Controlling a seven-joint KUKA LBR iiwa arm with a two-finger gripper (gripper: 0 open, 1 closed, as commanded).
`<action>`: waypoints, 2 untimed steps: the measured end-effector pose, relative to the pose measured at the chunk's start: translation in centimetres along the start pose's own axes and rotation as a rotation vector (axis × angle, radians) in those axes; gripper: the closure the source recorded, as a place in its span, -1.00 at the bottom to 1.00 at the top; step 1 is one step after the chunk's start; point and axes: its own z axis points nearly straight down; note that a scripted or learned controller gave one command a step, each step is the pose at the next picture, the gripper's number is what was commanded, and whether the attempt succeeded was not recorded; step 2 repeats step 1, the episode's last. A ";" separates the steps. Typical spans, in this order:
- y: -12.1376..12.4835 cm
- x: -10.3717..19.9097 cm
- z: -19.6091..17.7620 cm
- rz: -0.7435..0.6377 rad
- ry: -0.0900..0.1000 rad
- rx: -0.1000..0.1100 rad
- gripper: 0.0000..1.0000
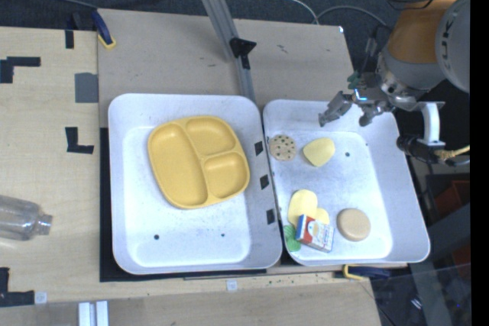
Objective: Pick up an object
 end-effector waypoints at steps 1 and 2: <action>0.9 -5.0 12.8 0.004 -0.002 0.004 -1.00; 0.9 -5.0 12.8 0.004 -0.002 0.004 -1.00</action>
